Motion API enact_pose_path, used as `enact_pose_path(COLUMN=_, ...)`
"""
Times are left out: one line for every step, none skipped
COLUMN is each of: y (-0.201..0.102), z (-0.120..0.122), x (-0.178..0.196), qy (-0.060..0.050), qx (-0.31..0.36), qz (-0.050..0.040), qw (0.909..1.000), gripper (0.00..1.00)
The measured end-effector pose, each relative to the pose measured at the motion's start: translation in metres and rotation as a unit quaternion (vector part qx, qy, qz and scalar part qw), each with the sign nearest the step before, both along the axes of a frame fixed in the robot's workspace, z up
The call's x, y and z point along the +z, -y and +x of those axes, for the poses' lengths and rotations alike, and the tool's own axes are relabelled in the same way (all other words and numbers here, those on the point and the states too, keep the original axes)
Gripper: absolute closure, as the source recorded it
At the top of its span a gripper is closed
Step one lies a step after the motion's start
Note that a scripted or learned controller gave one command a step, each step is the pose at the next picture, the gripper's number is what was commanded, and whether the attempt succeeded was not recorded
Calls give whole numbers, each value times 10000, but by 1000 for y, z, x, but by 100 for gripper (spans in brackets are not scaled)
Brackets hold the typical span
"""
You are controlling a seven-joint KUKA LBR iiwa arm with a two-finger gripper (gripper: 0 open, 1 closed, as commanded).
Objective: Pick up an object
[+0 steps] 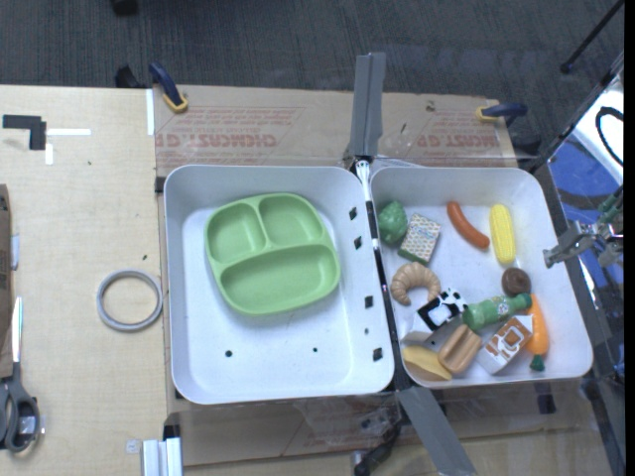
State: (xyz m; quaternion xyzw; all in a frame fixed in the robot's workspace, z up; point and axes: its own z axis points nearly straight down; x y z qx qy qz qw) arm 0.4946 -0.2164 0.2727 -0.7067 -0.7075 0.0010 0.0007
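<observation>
Left bin: green divided plate, nothing else.
Right bin: toy food – hot dog, corn, croissant, carrot, more, crowded twd near edge.
Surface: tape ring, scissors at left.

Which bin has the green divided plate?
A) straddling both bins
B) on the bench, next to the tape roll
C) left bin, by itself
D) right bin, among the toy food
C: the green divided plate lies flat in the left bin with nothing else in that bin, while the toy food such as the corn cob and croissant sits in the right bin.
</observation>
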Motion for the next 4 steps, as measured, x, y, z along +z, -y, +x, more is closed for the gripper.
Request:
enact_pose_path(y=-15, z=45, x=-96, qy=-7, qx=-1233, qz=2, qw=9924, gripper=0)
enact_pose_path(y=-17, z=96, x=-181, qy=11, qx=-797, qz=-4, qw=9968, gripper=0)
enact_pose_path(y=-17, z=96, x=-171, qy=11, qx=-786, qz=-11, qw=9969, gripper=100)
enact_pose_path(y=-59, z=127, x=-78, qy=13, qx=-537, qz=-7, qw=9986, gripper=100)
